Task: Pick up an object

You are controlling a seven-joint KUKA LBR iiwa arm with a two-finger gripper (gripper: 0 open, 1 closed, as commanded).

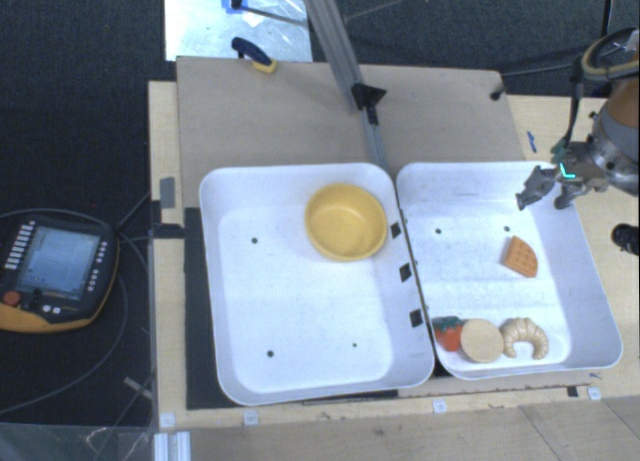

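Your gripper [548,189] hangs over the upper right corner of the right bin [590,249] with its two dark fingers spread apart and nothing between them. Going from the left, you have the left bin [240,279], which holds a yellow bowl [346,221] sitting upright near its upper right corner, close to the wall shared with the neighbouring bin. In the right bin, along the lower edge, you see a small red and dark piece [447,332], a round tan disc [481,340] touching it, and a croissant-shaped pastry [526,337] just beside the disc. Higher up in that bin lies the waffle piece [520,257], alone on the white floor, below and a little left of your gripper and clearly apart from it. The waffle piece is orange-brown, roughly wedge-shaped, with a faint grid on its face, lying flat. The three items at the bottom edge sit well apart from the gripper.
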